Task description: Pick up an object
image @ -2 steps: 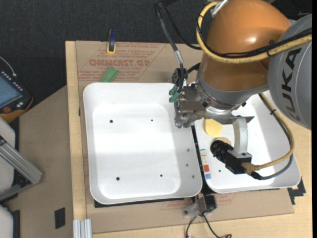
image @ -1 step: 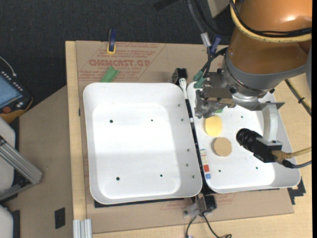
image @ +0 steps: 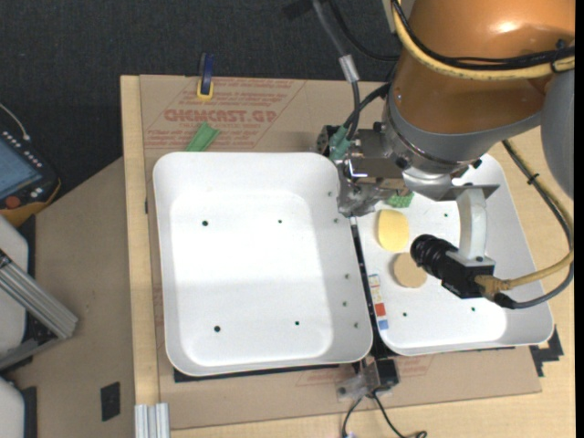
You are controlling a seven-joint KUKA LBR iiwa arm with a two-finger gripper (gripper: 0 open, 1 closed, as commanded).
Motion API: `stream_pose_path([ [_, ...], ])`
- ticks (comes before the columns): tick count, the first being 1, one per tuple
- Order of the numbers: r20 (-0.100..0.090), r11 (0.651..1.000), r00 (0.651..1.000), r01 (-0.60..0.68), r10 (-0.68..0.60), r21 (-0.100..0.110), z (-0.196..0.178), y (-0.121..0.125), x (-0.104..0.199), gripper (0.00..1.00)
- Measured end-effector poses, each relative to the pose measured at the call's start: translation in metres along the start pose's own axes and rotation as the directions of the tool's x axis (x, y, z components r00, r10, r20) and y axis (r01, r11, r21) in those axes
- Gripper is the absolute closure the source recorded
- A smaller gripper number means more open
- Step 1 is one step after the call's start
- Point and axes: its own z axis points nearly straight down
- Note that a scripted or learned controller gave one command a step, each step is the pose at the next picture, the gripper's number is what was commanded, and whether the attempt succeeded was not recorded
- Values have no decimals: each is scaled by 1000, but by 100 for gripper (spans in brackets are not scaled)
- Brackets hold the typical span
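Objects worth your attention lie in the right-hand shallow white plastic bin (image: 511,322): a pale yellow, rounded, soft-looking lump (image: 394,230) and, just below it, a flat tan disc (image: 407,273) that could be cork or wood. Both sit near the bin's left wall, close to the seam with the left-hand white bin (image: 246,254). The grey two-finger gripper (image: 359,197) hangs over that seam, just beside the yellow lump's upper left edge; whether it is spread or closed you cannot tell, since the wrist and the arm's glossy orange band (image: 479,26) cover it from above.

To do the pick well, you likely need to shift the gripper a little toward the bin's middle so it straddles the lump rather than the bin wall, then descend squarely. The lump looks smooth and domed, so a low grip across its widest part should hold better than a pinch near the top. The disc, lying flat, probably offers little edge to catch. Mind the black cylindrical fitting (image: 445,265) with its cable beside the disc.
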Motion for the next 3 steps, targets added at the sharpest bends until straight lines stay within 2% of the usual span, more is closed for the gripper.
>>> stream_pose_path([
  [1,4,1000,1000,-5,5,15,127,13,-1,100],
  [2,1,1000,1000,-8,8,-2,79,-1,-47,100],
  [3,-3,1000,1000,5,-5,-7,7,0,20,100],
])
